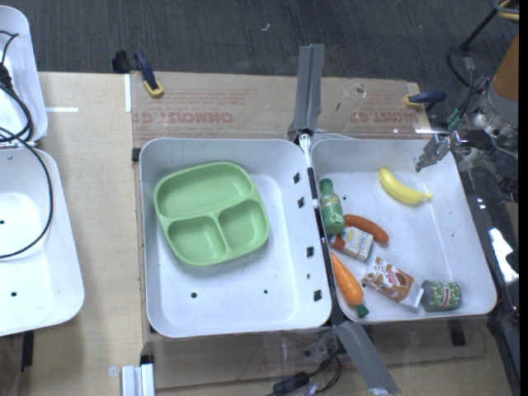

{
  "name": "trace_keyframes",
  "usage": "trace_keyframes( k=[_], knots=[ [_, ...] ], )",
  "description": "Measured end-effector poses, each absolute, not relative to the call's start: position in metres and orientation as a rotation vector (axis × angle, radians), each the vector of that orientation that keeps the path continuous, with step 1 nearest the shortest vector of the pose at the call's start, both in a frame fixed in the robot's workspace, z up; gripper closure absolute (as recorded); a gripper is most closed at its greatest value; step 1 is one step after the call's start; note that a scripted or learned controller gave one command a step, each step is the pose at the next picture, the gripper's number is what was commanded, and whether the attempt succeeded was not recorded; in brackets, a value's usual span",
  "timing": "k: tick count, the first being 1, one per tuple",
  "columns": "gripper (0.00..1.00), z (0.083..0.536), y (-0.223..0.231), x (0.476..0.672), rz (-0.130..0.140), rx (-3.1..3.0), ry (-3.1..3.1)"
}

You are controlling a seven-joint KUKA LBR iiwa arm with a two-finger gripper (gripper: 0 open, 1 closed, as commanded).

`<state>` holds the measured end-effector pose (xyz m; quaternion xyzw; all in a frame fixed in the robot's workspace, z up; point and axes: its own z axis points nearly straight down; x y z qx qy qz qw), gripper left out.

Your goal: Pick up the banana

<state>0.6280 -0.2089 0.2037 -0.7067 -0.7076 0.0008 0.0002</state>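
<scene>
A yellow banana (402,187) lies in the upper part of the right bin (462,221), curved, with its tip pointing right. My gripper (432,153) hangs at the bin's upper right corner, just above and to the right of the banana and apart from it. Its fingers (426,159) point down and left with nothing visible between them.
The right bin also holds a green bottle (331,206), a sausage (367,227), a small carton (356,243), a carrot (347,281), a snack packet (388,280) and a green can (442,295). A green divided plate (212,212) sits in the left bin (165,304).
</scene>
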Motion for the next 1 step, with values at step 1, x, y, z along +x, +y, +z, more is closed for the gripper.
trace_keyframes(
  k=[1],
  knots=[
    [0.0, 0.0925, -0.195, 0.6516, 0.001, -2.13, -2.312]
  ],
)
